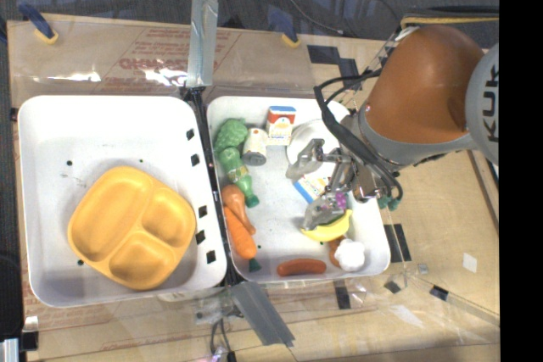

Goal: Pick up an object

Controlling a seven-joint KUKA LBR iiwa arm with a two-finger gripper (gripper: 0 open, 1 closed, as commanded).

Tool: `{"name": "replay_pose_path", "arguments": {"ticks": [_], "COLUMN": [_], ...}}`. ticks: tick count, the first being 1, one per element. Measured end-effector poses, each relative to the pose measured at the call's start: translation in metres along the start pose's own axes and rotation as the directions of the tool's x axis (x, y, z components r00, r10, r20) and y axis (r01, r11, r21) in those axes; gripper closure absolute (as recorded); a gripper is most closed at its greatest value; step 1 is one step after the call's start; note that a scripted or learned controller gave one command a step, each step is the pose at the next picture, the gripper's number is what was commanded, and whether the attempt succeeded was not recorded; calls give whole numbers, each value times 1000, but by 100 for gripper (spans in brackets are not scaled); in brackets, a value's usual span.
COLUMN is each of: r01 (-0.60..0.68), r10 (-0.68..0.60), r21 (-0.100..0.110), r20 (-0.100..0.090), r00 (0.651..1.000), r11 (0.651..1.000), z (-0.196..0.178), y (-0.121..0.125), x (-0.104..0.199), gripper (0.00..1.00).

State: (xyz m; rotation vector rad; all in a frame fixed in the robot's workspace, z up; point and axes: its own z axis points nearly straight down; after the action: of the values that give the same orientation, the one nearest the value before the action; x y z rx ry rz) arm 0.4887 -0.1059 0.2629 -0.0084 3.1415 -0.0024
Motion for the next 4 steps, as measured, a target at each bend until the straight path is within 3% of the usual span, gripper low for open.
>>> {"name": "replay_pose_path", "arguments": {"ticks": [1,2,3,4], "r01": [146,95,413,420], "r10": [-146,-95,-413,-420], "r21": [-3,1,-1,0], "r20": [-3,8,3,5], "r00": [989,995,911,908], "r11": [989,995,911,908], "z": [82,169,170,159], "y": [-55,-84,-86,-84], "x": [-2,4,-26,-28], "gripper": [0,0,0,100]}}
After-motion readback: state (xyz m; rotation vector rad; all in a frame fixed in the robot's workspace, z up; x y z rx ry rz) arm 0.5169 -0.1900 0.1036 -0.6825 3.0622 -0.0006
